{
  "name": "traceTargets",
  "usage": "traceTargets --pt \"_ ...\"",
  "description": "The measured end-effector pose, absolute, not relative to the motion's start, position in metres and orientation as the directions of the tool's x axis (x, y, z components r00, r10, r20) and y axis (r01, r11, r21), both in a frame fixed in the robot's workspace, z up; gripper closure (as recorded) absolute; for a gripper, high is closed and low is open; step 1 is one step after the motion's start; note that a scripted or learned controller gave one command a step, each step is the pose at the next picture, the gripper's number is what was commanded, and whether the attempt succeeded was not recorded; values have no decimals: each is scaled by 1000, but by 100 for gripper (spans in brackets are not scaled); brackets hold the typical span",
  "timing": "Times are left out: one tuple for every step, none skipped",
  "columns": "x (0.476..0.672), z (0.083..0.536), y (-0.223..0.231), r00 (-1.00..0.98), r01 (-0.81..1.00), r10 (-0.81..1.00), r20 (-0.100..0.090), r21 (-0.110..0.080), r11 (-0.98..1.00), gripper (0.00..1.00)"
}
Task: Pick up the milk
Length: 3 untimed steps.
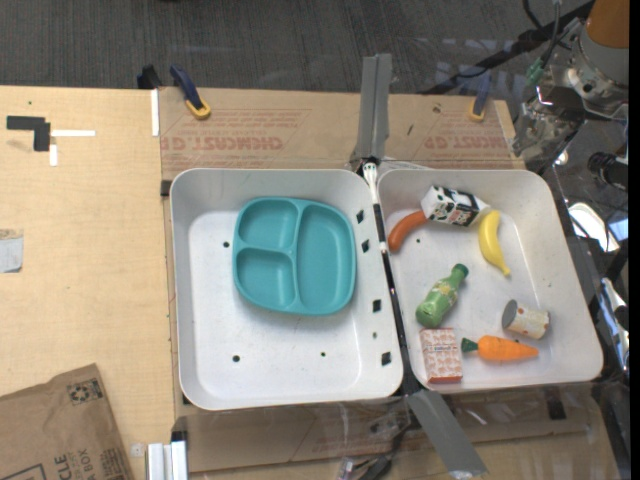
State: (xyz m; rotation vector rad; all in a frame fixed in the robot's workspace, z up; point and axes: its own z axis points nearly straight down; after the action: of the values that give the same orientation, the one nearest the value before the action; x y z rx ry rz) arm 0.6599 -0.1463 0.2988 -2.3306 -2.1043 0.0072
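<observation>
The milk (451,206) is a small white carton with black cow patches. It lies on its side near the back of the right bin (560,218), between a red-orange chili pepper (404,229) and a banana (491,241). My gripper (538,131) hangs above the right bin's far right corner, over the cardboard behind the rim. It is well up and to the right of the milk and touches nothing in the bin. The grey arm with its orange band (610,8) rises out of the top right corner.
The right bin also holds a green bottle (441,296), a pink carton (441,355), a carrot (506,348) and a small tan can (525,319). A teal divided plate (296,256) sits in the left bin (200,298). Cables hang near the arm.
</observation>
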Motion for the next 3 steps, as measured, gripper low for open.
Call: traceTargets --pt "660 315 -93 -107 994 994 -1 -5 107 100" --pt "630 258 -91 -492 871 871 3 -6 492 100" --pt "630 258 -91 -491 871 871 3 -5 491 0"
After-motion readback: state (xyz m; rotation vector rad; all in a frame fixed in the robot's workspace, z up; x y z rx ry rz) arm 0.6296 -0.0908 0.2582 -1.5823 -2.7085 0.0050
